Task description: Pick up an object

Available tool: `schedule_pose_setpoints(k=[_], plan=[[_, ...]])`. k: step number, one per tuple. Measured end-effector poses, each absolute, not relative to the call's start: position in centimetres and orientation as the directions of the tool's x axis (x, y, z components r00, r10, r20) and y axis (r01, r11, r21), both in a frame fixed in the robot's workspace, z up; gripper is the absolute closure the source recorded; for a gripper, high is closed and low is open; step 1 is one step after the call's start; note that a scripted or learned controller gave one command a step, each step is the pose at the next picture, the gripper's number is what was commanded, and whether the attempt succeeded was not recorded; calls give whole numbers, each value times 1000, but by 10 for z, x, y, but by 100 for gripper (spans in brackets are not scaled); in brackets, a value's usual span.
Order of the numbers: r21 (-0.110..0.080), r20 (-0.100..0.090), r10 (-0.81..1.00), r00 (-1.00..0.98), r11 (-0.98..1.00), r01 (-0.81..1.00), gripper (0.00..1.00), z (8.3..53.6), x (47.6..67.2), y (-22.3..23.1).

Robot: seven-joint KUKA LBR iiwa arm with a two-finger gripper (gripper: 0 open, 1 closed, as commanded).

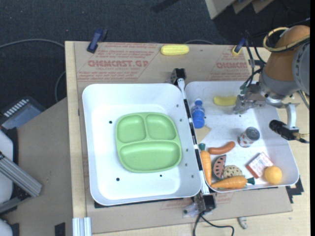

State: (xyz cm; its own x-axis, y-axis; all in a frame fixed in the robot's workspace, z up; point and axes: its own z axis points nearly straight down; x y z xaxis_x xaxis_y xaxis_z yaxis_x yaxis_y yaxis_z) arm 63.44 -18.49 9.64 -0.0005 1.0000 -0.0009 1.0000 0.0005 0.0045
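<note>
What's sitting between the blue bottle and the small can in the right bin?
In the camera view, only bare white bin floor lies between the blue bottle and the small can; the sausage lies just below that line.

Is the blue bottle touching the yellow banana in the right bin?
Apart. The camera view shows bare white bin floor between the blue bottle, lying against the bin's left wall, and the yellow banana further right near the gripper.

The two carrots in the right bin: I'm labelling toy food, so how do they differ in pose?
One carrot lies lengthwise along the bin's left wall, leaves toward the back; the other carrot lies crosswise along the front wall, leaves pointing right. The first looks shorter. Both are orange with green tops.
</note>
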Motion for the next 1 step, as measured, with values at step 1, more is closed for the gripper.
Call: schedule_pose_setpoints(k=[1], plan=[[-1,0,1000,0,0,1000,100,84,570,-174]])
